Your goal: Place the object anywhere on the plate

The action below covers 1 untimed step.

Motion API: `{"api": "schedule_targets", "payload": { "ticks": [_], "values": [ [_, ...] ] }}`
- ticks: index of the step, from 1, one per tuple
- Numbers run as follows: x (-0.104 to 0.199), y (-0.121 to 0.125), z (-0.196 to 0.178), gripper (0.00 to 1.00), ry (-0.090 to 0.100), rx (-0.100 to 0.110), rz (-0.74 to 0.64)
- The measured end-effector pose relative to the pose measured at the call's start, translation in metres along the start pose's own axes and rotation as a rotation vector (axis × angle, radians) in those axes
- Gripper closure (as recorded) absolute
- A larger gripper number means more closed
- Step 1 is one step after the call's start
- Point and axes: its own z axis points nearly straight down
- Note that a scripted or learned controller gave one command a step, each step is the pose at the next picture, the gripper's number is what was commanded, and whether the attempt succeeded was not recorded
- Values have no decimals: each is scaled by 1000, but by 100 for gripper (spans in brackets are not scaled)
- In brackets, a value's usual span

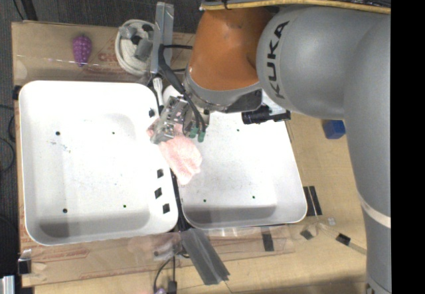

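A pale pink, lumpy object [182,158] lies at the left edge of the right bin [265,173], partly over the rim it shares with the left bin [86,153]. My gripper [174,127] hangs directly above the pink object's upper end, close to it or touching it; I cannot tell which. The grey arm with its orange band [222,50] covers the back of the right bin. I cannot make out a plate apart from the pink object.
A small purple object [82,49] and a white coil of cable [135,44] sit on the bench behind the left bin. A blue item [334,129] lies to the right of the right bin. Black tape marks [161,192] dot the shared rim.
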Motion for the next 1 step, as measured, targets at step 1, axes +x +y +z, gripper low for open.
{"api": "schedule_targets", "payload": {
  "ticks": [1],
  "values": [
    [24,43,-9,100,-3,-1,-317]
  ]
}}
